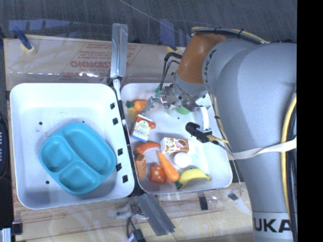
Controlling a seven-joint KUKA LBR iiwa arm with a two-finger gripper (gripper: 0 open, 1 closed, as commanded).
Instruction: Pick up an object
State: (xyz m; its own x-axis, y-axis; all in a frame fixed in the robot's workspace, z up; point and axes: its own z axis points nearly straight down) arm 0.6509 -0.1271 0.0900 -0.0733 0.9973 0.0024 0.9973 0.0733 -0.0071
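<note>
Carrot (168, 167) lies diagonal (tip lower right); end effector (162, 101) apart.

Arm (252, 110): grey and bulky, it reaches in from the right and takes up most of that side.
Orange band (194, 59): sits just above the wrist, at the upper middle.
Wrist: bent downward and to the left.
Gripper (164, 99): a small cluster of metal parts at the arm's tip, pointing left and down; its details are too small to make out.
</note>
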